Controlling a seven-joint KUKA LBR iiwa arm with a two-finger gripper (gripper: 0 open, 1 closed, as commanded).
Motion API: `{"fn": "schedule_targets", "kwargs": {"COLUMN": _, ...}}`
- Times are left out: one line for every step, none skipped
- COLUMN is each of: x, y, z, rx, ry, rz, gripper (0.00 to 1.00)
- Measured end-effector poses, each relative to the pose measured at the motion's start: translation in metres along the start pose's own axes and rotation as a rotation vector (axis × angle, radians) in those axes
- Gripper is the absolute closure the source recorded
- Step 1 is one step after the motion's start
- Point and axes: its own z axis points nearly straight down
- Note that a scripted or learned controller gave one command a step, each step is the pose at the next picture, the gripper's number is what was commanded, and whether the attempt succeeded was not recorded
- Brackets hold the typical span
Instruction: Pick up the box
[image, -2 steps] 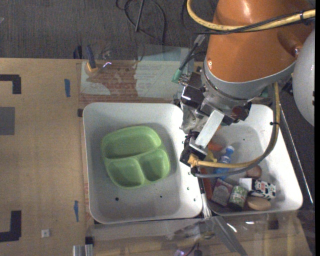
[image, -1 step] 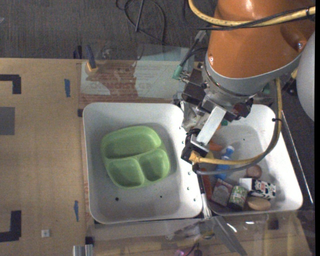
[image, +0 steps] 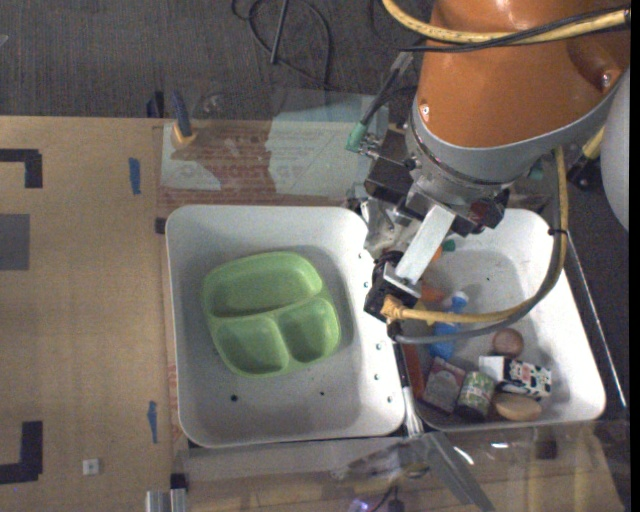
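A small white box (image: 524, 377) with black markings lies in the right bin (image: 574, 330), near its front right corner. Beside it sit a green can (image: 476, 394), a dark reddish flat packet (image: 443, 385) and two brown rounded pieces (image: 509, 342). My gripper (image: 393, 228) hangs under the big grey and orange wrist, over the right bin's far left corner by the wall between the bins. It is well away from the box, up and to the left of it. The arm hides much of the right bin's far side.
The left bin (image: 200, 400) holds a green divided plate (image: 270, 312) at its middle. A blue bottle (image: 451, 305) and an orange item (image: 432, 295) lie in the right bin just below the wrist. Bare bench stretches to the left.
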Motion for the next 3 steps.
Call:
{"fn": "schedule_targets", "kwargs": {"x": 0.000, "y": 0.000, "z": 0.000, "rx": 0.000, "ry": 0.000, "rz": -0.001, "gripper": 0.00}}
{"fn": "schedule_targets", "kwargs": {"x": 0.002, "y": -0.001, "z": -0.010, "rx": 0.000, "ry": -0.001, "rz": -0.004, "gripper": 1.00}}
{"fn": "schedule_targets", "kwargs": {"x": 0.004, "y": -0.001, "z": -0.020, "rx": -0.001, "ry": -0.002, "rz": -0.009, "gripper": 1.00}}
